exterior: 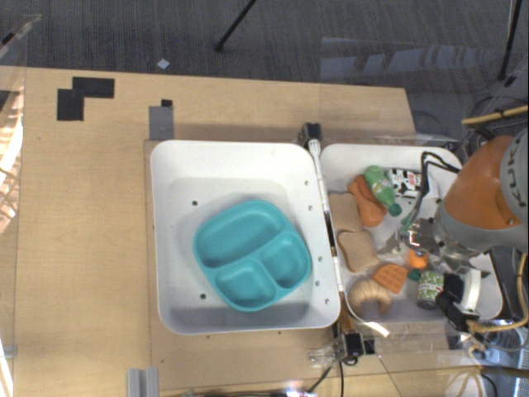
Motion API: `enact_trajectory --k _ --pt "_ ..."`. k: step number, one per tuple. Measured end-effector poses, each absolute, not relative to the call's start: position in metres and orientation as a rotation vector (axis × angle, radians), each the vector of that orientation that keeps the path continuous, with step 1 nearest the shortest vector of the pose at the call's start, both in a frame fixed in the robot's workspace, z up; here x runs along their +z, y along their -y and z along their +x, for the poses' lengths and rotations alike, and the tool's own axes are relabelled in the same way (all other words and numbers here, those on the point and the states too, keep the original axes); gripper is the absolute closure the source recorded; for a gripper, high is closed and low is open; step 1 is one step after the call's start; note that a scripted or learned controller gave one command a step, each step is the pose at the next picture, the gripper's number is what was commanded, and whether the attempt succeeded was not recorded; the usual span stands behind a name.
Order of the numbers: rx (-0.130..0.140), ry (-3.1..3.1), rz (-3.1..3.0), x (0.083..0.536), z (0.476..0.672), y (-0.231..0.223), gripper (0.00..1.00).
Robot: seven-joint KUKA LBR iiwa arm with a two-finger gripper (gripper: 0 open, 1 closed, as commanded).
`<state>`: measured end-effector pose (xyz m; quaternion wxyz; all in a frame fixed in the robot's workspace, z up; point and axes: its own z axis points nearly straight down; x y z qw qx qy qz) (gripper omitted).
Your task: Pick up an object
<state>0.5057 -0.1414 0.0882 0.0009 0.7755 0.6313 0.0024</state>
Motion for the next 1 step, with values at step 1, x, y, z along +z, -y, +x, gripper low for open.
enact_trajectory --k 1 --pt "0.019 -1.984 2.425 0.1005 0.5098 0.14 1.0"
